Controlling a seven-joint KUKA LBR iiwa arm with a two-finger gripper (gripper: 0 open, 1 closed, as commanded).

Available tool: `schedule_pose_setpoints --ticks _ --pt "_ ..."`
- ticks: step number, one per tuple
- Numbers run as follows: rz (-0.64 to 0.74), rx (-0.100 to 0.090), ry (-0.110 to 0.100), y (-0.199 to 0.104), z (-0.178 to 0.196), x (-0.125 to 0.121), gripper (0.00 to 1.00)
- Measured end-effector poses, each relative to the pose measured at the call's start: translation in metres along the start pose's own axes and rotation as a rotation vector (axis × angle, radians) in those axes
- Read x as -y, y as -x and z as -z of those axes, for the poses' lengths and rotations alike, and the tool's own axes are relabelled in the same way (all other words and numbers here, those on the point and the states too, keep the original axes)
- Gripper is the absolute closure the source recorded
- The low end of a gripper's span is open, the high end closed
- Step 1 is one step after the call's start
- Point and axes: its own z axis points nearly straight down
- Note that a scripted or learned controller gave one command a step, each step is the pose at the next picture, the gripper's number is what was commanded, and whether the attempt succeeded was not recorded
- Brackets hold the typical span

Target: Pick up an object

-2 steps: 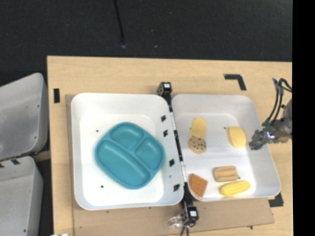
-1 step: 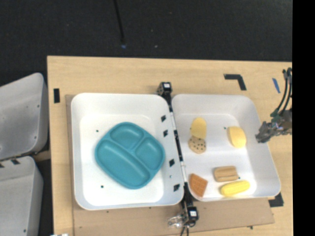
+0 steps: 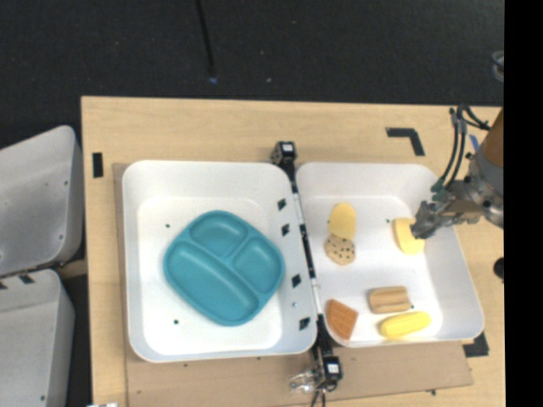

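— So where is the arm working?

— It is hanging over the right bin (image 3: 471, 303), with the gripper (image 3: 424, 224) sitting at a pale yellow piece (image 3: 407, 238) by the bin's right wall. I am judging this as the approach-and-grasp step. Whether the jaws are open or closed on the piece, I cannot tell; they are blurring into it.

— What is the next move calling for?

— Probably a firm close, then a straight lift, keeping clear of the wall.

— Anything else lying around?

— A yellow slice (image 3: 343, 219) touching a speckled cookie (image 3: 340, 249), a tan block (image 3: 389, 299), a banana-like piece (image 3: 404, 324) and an orange wedge (image 3: 341, 319), all well apart from the target. A teal tray (image 3: 222, 266) is occupying the left bin (image 3: 136, 329) on the table (image 3: 212, 125).
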Motion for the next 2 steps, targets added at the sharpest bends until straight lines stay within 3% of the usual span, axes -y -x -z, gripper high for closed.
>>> schedule_pose_setpoints --ticks 2 --pt "-0.001 -0.001 0.0 -0.089 0.003 -0.05 1.0"
